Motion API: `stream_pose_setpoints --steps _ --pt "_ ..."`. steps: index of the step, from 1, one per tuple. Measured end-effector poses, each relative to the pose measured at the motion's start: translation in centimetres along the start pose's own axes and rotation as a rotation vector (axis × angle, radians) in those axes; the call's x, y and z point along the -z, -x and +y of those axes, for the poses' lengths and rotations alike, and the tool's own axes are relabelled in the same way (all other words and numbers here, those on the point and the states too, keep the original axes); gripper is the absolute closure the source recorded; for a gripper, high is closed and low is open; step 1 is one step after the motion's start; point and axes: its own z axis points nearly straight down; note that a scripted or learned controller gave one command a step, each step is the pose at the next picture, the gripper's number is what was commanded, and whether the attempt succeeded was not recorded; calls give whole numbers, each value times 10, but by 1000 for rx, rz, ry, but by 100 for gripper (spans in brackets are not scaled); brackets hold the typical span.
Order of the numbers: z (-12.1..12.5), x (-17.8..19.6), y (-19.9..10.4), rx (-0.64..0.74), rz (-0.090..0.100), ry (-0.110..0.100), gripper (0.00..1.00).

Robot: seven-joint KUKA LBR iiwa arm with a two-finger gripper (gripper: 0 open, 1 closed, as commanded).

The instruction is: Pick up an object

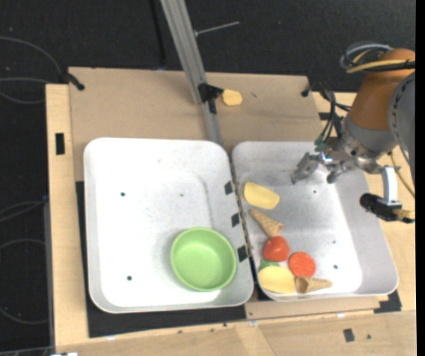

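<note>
My gripper (pixel 317 172) hangs over the back part of the right bin (pixel 346 228), its two dark fingers spread open with nothing between them. Along that bin's left side lie a pale yellow piece (pixel 260 196) and, just below it, a tan cone (pixel 266 222). Nearer the front corner sit a red tomato (pixel 275 249), a red-orange ball (pixel 302 263), a yellow lemon-like piece (pixel 277 279) and a second small cone (pixel 314 284). All of these lie well to the lower left of the gripper.
A green bowl (pixel 203 259) rests in the left bin (pixel 138 199), near its front right corner. A metal post (pixel 186 50) rises from between the bins at the back. A small yellow piece (pixel 231 97) lies on the bench behind the bins.
</note>
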Motion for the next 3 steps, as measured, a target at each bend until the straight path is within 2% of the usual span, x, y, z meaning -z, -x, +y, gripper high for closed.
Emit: stream_pose_setpoints --steps 1,3 --pt "2 15 1 1 -1 8 100" --pt "1 106 8 4 2 11 100"
